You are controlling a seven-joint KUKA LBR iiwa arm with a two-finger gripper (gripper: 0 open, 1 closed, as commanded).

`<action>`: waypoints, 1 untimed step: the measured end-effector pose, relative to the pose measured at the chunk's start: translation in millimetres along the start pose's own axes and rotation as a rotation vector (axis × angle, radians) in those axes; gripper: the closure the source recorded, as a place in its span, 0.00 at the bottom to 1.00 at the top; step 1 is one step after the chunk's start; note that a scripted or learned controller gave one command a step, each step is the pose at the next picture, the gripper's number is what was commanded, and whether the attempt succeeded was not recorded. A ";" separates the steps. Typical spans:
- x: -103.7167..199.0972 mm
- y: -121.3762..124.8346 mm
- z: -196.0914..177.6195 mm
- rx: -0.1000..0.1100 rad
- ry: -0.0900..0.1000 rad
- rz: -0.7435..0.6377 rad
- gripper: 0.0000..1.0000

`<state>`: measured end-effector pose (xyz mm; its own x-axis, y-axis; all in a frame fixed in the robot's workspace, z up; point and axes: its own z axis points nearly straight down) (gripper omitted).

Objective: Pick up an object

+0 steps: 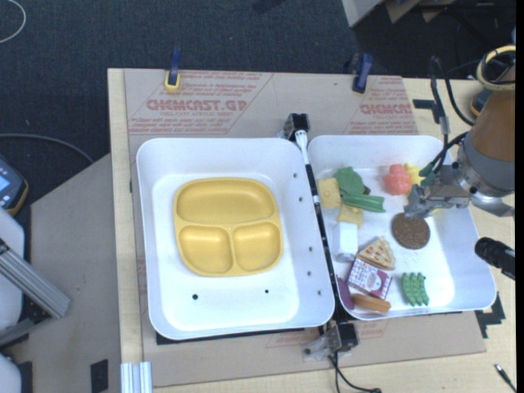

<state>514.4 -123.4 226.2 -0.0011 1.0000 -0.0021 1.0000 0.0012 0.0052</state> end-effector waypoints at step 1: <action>40.6 37.0 -9.6 -0.001 0.002 -0.005 1.00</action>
